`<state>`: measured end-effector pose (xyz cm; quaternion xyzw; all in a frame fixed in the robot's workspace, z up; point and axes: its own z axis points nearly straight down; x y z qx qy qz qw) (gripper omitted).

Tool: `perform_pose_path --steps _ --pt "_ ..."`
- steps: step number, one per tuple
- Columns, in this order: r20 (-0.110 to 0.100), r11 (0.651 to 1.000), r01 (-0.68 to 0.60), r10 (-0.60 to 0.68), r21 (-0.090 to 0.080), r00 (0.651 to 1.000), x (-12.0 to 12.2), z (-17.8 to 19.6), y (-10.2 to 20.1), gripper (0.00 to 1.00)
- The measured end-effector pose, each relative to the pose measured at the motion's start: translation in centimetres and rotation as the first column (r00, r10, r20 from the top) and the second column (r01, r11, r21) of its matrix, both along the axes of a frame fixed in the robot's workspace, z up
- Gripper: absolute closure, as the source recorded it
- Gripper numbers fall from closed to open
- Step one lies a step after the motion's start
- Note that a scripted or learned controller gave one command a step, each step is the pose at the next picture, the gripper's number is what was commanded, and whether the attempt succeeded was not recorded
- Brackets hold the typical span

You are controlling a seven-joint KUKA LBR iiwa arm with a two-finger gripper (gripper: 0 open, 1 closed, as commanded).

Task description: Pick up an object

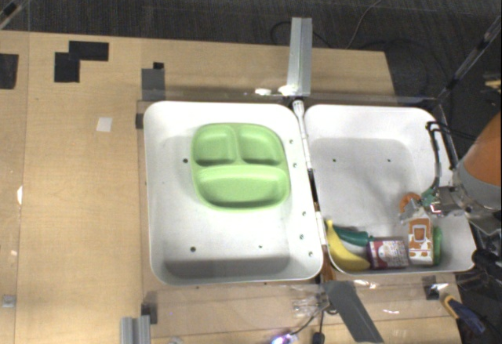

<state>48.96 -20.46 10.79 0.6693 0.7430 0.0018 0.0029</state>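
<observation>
Two shallow white plastic bins sit side by side on the light wooden tabletop. The left bin holds a green three-compartment plastic plate, lying flat near the bin's middle. The right bin has its things bunched along the near edge: a yellow banana-shaped toy in the near-left corner, a small dark maroon packet touching it on the right, then a white-and-orange carton beside a green piece. The grey-and-orange arm's claw hangs over the right bin's near-right area, just above the carton. Claw opening cannot be told; nothing visibly between its fingers.
</observation>
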Motion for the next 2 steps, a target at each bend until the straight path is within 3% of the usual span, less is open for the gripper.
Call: perform_pose_path --steps 1,2 --pt "-0.001 1.000 -0.028 0.028 -0.001 1.000 -0.1 10.9 2.8 1.00" --pt "-0.002 0.999 0.041 -0.041 0.000 0.999 2.3 14.4 5.4 1.00"
